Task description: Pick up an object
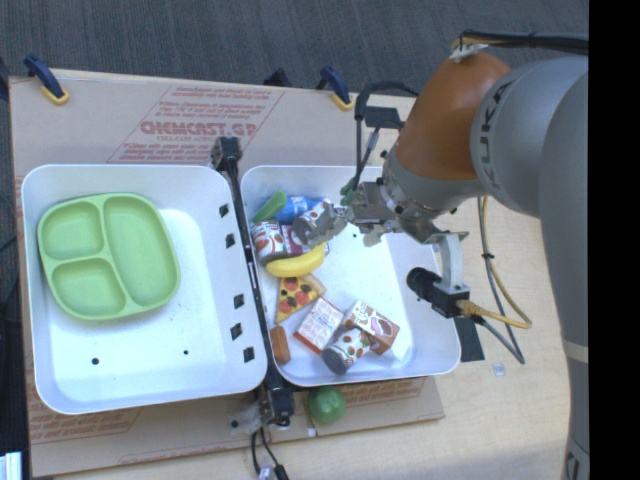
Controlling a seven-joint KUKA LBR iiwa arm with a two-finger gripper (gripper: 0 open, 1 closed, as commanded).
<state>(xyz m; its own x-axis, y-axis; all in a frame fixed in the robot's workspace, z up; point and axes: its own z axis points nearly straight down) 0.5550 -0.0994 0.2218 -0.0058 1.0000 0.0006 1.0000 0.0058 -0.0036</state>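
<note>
Camera view shows the gripper (335,220) low over the right bin (432,343), above the banana (297,262); whether the fingers are open cannot be told.

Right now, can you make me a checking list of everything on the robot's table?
Surface: cardboard-covered bench, held by blue clamps.
Job's things: right bin with banana, pizza slice toy, small boxes, can.
Clutter: green divided plate in left bin; green ball outside the bins.
Tool: tool over the right bin's toys, grip unclear.
Cables: yellow cable along the arm.
Surroundings: grey carpet.
</note>
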